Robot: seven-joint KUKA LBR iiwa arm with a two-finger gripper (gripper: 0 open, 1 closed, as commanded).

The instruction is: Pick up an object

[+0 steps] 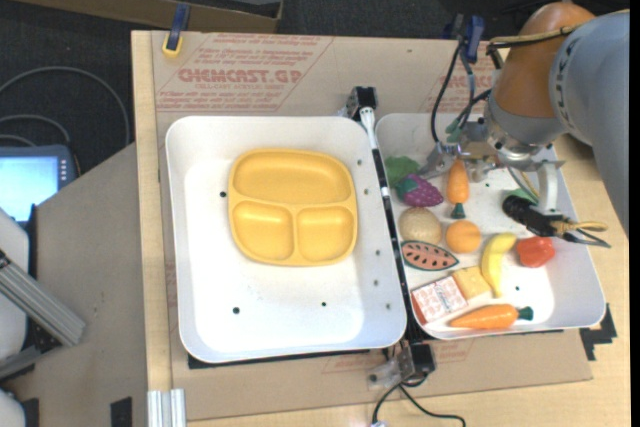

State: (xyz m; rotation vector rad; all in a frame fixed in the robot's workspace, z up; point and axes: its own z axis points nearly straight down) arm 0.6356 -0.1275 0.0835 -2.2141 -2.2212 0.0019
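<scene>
The right bin [580,300] holds several toy foods: a green leafy piece [402,167], purple grapes [418,189], a small upright carrot [457,186], a potato [421,225], an orange [463,236], a watermelon slice [428,257], a banana [495,260], a tomato [535,252], a long carrot [485,317] and a red-and-white box [438,298]. My gripper [463,156] hangs low over the bin's far end, just above the small carrot and right of the green piece. Nothing shows between its tips.
A yellow divided plate [293,205] lies in the left bin [200,295]. The two bins meet along a rim [385,215]. The arm's grey body and orange band [530,65] cover the right bin's far right corner.
</scene>
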